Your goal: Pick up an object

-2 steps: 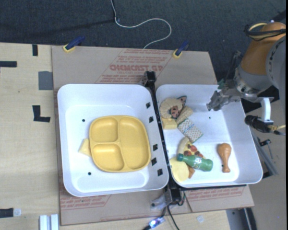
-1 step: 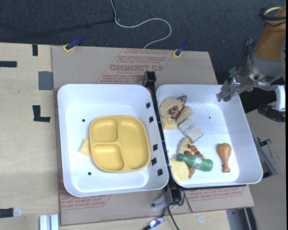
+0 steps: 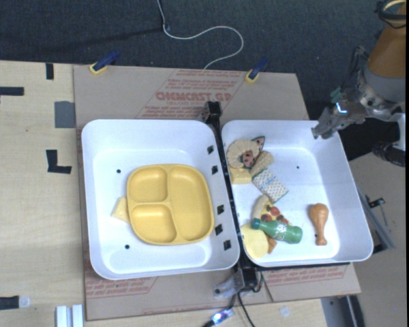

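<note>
The hand (image 3: 325, 129) hung over the right bin's (image 3: 330, 176) two-o'clock rim — its state could not be told — well apart from the drumstick (image 3: 319, 221).

One cam, fixed high above the table (image 3: 27, 182), looking down at a slant. The far side of the table is at the top of frame, the near edge at the bottom. The left bin (image 3: 99, 148) sits about mid-frame and serves as ref. The right bin (image 3: 341, 176) touches it on the right, and cardboard (image 3: 184, 94) shows beyond it, toward the top. Mid distance: both bins fit whole, w/ table margin left of the left bin. The arm (image 3: 385, 60) enters at upper right, past the right bin.
</note>
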You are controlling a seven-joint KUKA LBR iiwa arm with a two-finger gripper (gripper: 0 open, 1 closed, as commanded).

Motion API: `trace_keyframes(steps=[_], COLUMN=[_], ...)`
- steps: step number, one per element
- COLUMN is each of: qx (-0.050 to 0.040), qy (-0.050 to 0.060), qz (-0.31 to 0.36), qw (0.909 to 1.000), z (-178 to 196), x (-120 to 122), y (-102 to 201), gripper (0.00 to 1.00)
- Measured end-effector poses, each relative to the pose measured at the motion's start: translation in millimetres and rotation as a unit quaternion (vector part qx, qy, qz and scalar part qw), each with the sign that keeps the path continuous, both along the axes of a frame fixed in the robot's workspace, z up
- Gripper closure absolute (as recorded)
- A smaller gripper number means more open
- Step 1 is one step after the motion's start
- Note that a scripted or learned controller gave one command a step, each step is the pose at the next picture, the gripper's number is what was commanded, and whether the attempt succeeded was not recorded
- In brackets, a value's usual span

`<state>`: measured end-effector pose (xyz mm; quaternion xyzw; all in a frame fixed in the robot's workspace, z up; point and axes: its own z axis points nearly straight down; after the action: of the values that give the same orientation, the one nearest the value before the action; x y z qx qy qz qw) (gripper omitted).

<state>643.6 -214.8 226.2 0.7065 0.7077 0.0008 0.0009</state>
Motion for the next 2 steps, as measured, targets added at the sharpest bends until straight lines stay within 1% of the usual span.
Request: trace_keyframes(steps=[1,2], qx=[0.0006,0.0012], qy=[0.002,0.002], qz=[0.002,0.003], qw=[1.0000,1.0000], z=[3.8,6.8], x=[-14.9,-14.4], y=[60.5,117.9], gripper=[1.00,1.00])
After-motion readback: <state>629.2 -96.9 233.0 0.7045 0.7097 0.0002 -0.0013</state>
